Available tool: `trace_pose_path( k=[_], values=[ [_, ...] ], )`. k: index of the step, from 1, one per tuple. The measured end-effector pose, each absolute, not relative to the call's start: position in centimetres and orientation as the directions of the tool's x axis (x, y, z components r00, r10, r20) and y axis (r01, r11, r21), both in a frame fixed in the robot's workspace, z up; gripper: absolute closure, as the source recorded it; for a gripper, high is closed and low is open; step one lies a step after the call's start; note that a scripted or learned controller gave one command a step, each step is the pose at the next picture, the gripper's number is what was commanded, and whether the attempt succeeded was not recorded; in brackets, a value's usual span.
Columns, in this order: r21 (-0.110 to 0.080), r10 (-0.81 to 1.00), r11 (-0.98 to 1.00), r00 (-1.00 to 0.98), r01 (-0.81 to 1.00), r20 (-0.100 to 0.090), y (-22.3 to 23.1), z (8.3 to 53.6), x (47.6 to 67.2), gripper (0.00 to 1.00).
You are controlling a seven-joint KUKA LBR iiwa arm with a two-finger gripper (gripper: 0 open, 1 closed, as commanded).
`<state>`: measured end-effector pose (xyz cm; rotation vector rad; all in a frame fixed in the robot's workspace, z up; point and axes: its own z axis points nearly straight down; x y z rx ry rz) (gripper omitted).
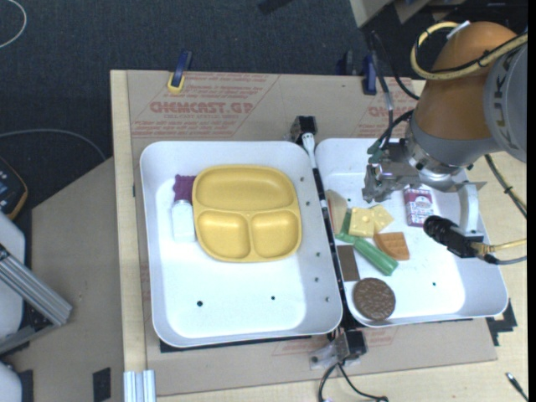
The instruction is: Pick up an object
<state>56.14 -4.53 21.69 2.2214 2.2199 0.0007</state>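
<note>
On the counter (243, 99), the right bin (469, 291) held the arm's hand (381, 178); whether it was clenched could not be told. The nearest pickable thing, the cheese (367, 222), lay just nearer than the hand, slightly left, apart from it.

Dark grey carpet floor (100, 23) all around, with a thin white cable (18, 19) looping at top left. The desk is a tan fibreboard desk top (251, 99) printed with red lettering, blue clamps (178, 71) along its back edge.
</note>
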Motion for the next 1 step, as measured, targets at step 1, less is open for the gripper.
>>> trace_pose_path(
  k=[1],
  values=[
    [0.001,1.0,0.001,-0.001,1.0,0.0,-3.92,21.45,56.33,1.0]
  ],
)
